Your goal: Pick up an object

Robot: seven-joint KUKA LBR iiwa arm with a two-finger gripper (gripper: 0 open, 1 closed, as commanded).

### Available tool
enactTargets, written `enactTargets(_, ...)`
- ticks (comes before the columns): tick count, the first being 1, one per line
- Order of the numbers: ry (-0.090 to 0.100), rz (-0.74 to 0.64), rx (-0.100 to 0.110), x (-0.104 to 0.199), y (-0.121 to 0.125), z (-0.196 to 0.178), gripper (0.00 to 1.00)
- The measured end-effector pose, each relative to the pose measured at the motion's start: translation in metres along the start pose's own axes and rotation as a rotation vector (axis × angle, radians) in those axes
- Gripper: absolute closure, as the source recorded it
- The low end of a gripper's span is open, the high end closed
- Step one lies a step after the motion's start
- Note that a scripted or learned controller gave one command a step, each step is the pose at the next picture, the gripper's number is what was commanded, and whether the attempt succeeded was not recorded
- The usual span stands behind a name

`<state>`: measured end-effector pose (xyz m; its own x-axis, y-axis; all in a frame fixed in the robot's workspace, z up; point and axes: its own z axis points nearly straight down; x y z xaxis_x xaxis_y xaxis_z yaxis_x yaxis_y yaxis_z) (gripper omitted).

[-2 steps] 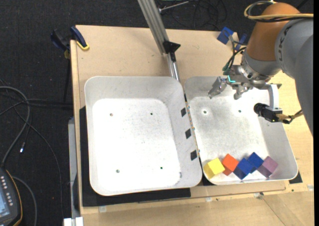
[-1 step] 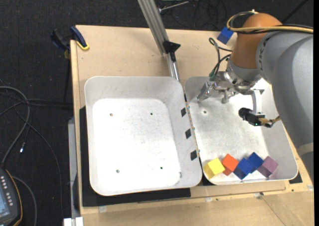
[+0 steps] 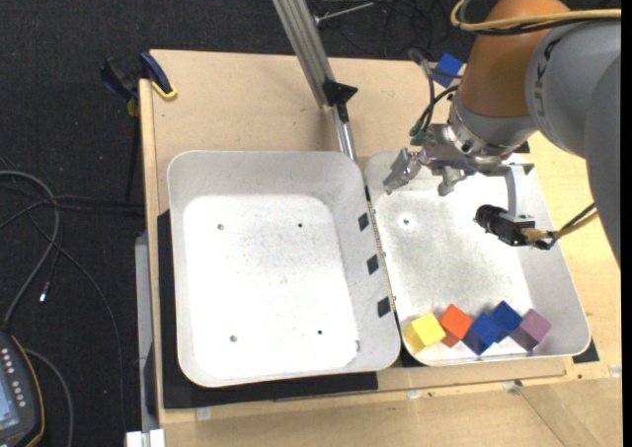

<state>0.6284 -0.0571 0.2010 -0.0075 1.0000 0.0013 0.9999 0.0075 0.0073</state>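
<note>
Four small blocks lie in a row along the near edge of the right bin (image 3: 553,267): a yellow block (image 3: 425,332), an orange block (image 3: 455,323), a blue block (image 3: 492,327) and a purple block (image 3: 532,329). My gripper (image 3: 423,179) hangs over the far left corner of that bin, well away from the blocks. Its two fingers are spread apart, open, with nothing between them. The orange-banded wrist (image 3: 509,50) rises behind it to the upper right.
The left bin (image 3: 188,188) lies beside the right one, its floor bare. A slanted metal post (image 3: 306,36) comes down to the gap between the bins at the back. A black fitting with a cable (image 3: 502,224) hangs over the right bin.
</note>
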Motion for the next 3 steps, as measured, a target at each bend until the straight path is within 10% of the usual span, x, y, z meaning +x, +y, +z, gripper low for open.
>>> enactTargets(1,-0.002,0.007,0.005,-0.003,0.0,-0.005,1.0)
enactTargets(2,-0.002,0.008,0.005,-0.003,0.0,-0.005,0.0)
enactTargets(3,0.0,0.008,0.013,0.034,-0.093,0.006,0.0)
